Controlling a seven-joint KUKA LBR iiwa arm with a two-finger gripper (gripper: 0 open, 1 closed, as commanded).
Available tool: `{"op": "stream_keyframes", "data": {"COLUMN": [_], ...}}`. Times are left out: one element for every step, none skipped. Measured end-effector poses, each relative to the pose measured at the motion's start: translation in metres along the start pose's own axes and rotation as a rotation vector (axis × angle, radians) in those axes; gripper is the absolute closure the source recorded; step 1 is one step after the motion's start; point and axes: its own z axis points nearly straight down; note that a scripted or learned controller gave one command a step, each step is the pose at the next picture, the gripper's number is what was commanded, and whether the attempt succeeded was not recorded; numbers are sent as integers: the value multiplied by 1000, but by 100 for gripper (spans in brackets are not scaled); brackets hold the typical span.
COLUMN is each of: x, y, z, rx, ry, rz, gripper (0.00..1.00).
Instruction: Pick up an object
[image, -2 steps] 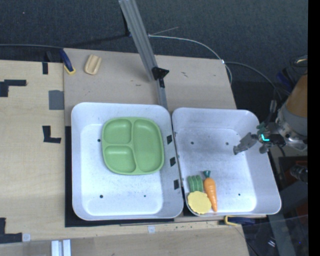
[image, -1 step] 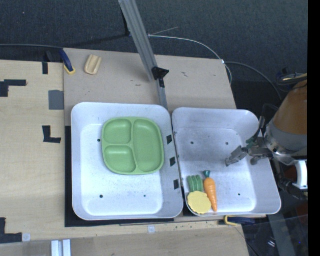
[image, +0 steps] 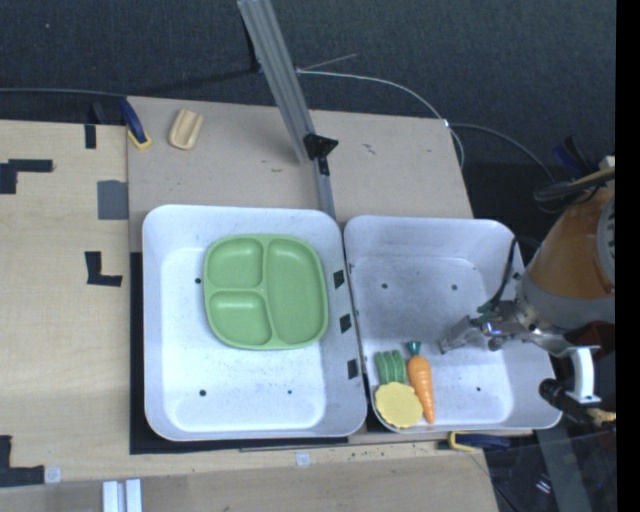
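An orange toy carrot (image: 421, 386) lies in the front left corner of the right bin (image: 430, 250). Beside it are a green ribbed toy vegetable (image: 389, 366) and a flat yellow round piece (image: 398, 405). My gripper (image: 456, 338) hangs over the right bin's middle right, a little above and to the right of the carrot, apart from it. Nothing is seen held in it. The grey arm with its orange band (image: 572, 262) reaches in from the right. A green divided plate (image: 266, 291) lies in the left bin (image: 170, 330).
A slanted metal pole (image: 285, 85) runs from the top down to the seam between the bins. A tan block (image: 185, 128) and a blue and yellow clip (image: 135, 122) lie on the bench behind the left bin. Cables trail at the back right.
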Motion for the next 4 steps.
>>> {"op": "stream_keyframes", "data": {"x": [0,1,-2,4], "y": [0,0,7,3], "z": [16,6,-39,-88], "rx": [-7,-7,-11,-11], "ry": [-3,-2,-3,-3], "rz": [-1,-1,-1,-2], "gripper": [0,100,100,100]}}
